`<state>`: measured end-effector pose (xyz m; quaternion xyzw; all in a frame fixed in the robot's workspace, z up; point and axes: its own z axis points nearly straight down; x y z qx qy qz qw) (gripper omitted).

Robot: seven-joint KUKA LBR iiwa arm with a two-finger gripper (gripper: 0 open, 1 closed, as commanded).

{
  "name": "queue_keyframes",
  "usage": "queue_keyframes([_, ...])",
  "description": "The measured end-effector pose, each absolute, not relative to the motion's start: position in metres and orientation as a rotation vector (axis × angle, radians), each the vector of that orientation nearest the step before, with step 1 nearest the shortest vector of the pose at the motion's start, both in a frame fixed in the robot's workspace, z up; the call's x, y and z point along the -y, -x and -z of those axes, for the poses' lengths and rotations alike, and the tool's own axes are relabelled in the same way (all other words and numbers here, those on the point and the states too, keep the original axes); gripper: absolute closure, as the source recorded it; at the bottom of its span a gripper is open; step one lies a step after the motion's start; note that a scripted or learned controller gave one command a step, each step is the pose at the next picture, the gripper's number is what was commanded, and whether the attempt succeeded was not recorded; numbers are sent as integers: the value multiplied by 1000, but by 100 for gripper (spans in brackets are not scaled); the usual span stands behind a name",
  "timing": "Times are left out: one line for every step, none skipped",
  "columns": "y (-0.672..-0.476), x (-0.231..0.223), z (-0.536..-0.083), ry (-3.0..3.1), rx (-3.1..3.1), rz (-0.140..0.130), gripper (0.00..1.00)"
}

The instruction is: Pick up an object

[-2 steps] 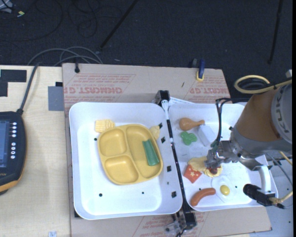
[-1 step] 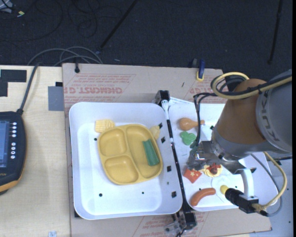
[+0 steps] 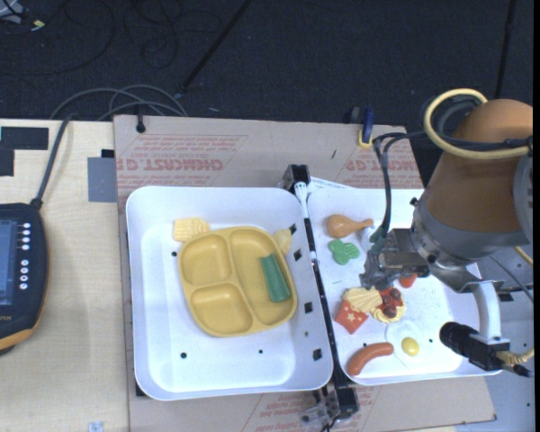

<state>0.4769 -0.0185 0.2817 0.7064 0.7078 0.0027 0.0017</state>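
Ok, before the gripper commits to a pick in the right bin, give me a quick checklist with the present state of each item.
1. Gripper over the right bin: ok, it sits above the toy food pile.
2. Fingers open or shut: cannot tell.
3. Object held: not ok, nothing visible between the fingers.
4. Targets available: ok, chicken drumstick, green piece, sausage and fried egg lie loose.
5. Crowding under the gripper: not ok, red and yellow pieces touch one another.
6. Left bin: ok, yellow divided tray lies away from the arm.

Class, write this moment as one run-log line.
arm: over right bin | pincer: low above toy food | yellow tray: left bin, green piece inside
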Motion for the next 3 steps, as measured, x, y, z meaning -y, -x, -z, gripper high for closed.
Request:
queue_keyframes([-510, 21, -233, -2225, -2225, 8, 100])
queue_keyframes([-502, -13, -215, -2224, -2228, 6, 100])
queue_keyframes([-476, -94, -385, -2206, -2231, -23, 100])
